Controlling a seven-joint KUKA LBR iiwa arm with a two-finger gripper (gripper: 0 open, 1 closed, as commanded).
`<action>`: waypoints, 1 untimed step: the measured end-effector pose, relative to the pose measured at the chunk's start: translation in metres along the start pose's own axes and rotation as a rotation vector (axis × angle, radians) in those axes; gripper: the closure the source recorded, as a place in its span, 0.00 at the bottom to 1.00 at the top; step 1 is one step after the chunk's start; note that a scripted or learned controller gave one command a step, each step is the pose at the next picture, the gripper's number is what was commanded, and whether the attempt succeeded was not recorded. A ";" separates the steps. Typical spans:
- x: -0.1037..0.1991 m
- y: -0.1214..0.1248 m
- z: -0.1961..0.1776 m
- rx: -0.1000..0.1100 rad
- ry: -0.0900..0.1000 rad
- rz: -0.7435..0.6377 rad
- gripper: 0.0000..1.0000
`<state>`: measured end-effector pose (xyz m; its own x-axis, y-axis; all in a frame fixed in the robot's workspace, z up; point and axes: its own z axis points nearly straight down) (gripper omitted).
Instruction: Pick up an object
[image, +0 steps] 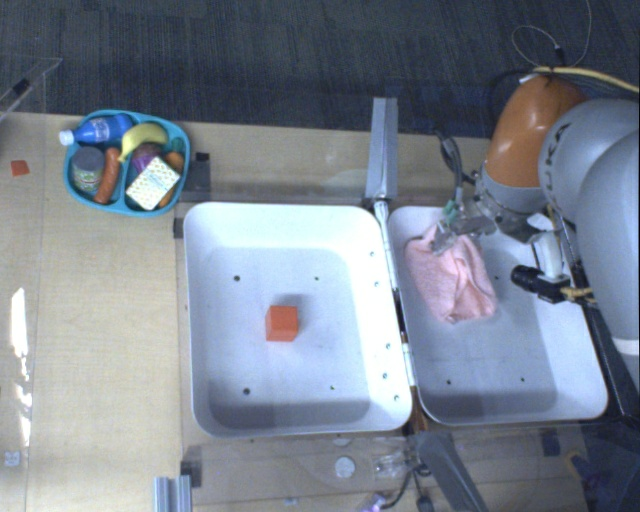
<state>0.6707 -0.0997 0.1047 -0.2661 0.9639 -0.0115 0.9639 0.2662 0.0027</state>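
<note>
Tool (455, 222) at pink cloth (452, 276) (touching)

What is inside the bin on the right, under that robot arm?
A crumpled pink cloth lies in the right bin, toward its far left corner. The gripper sits at the cloth's upper edge. Whatever might lie beneath the cloth or the arm is covered.

Light wooden bench (100, 330), dark grey carpet floor (250, 50) beyond its far edge. Blue tray of toy food (76, 190) near far-left corner. Grey metal post (380, 150) at far edge.
</note>
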 end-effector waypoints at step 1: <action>0.036 0.011 -0.084 -0.012 0.006 -0.275 1.00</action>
<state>0.6715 -0.0614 0.1883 -0.5175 0.8556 -0.0080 0.8555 0.5176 0.0119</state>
